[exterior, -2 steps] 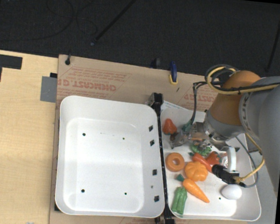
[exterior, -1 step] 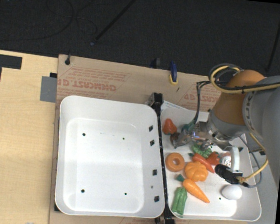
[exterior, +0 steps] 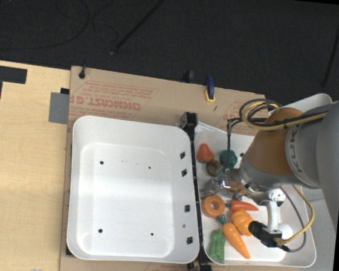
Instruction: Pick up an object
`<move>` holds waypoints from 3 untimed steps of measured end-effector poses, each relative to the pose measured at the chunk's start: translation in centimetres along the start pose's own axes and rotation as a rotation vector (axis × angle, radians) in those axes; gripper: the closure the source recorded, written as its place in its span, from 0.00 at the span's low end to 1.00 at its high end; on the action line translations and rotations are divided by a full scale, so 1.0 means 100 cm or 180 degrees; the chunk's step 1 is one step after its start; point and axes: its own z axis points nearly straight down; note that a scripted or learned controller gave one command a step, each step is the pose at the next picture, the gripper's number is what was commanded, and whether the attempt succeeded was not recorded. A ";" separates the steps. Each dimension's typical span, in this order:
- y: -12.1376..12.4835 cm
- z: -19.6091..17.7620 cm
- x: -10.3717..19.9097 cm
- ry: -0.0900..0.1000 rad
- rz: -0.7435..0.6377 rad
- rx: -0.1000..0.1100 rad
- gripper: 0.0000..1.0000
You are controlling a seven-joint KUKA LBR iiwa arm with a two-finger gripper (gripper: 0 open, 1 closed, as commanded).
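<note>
My gripper reaches down into the right bin, its metal fingers low among the toy foods. Right around it lie a brown nut-like piece, a teal piece and an orange ring. An orange-red piece sits near the bin's back left corner. In front lie a red pepper-like piece, an orange round piece, a carrot and a green piece. The arm's wrist hides the bin's back right part. I see nothing held between the fingers.
The left bin stands beside the right one, with a black clip strip along their shared wall. A white and black cable fitting hangs from the arm over the right bin. Cardboard lies under both bins.
</note>
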 end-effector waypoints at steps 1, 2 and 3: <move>0.002 -0.011 -0.003 -0.0004 0.0016 -0.0011 1.00; 0.019 -0.107 0.081 0.0000 -0.0032 -0.0049 1.00; 0.081 -0.182 0.116 -0.0008 -0.0020 -0.0054 1.00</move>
